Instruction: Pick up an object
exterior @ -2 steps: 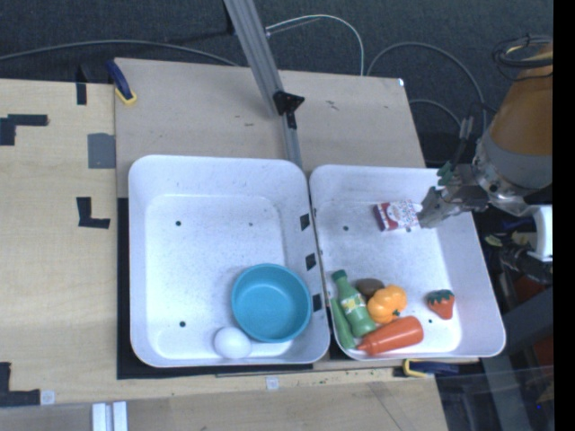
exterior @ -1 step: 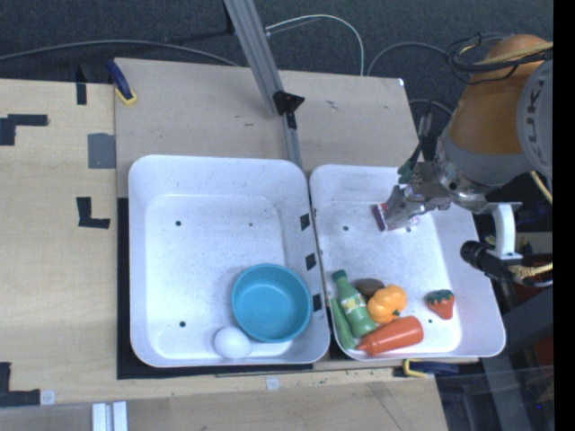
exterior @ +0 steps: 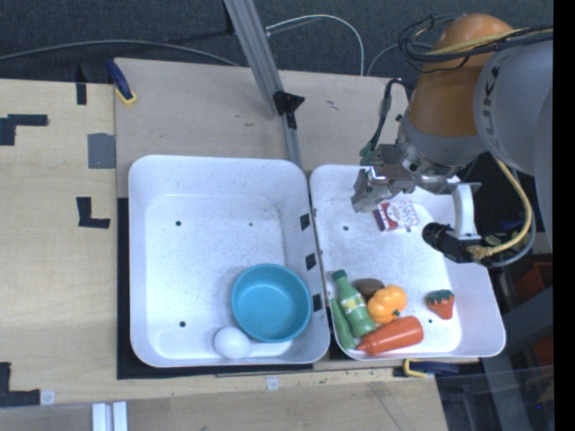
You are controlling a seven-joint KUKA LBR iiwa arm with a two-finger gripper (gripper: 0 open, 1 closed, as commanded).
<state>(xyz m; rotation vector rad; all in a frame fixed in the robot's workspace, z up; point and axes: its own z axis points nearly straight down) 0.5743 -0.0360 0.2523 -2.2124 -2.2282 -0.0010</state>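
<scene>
My gripper (exterior: 375, 189) hangs over the far part of the right bin (exterior: 467, 330), under the grey wrist with its orange band. Right beside it, on its near right, is a small red and white packet (exterior: 396, 215); I cannot tell whether the packet is held or lies on the bin floor. At the right bin's near edge lie a green bottle (exterior: 349, 305), an orange pepper-like toy (exterior: 386, 303), a carrot (exterior: 393, 335), a brown lump (exterior: 368, 286) and a small red strawberry (exterior: 439, 303).
The left bin (exterior: 180, 241) holds a blue bowl (exterior: 269, 302) and a white ball (exterior: 232, 341) near its front edge. A grey pole (exterior: 256, 48) slants down to the bins' shared far corner. Cables loop behind the arm.
</scene>
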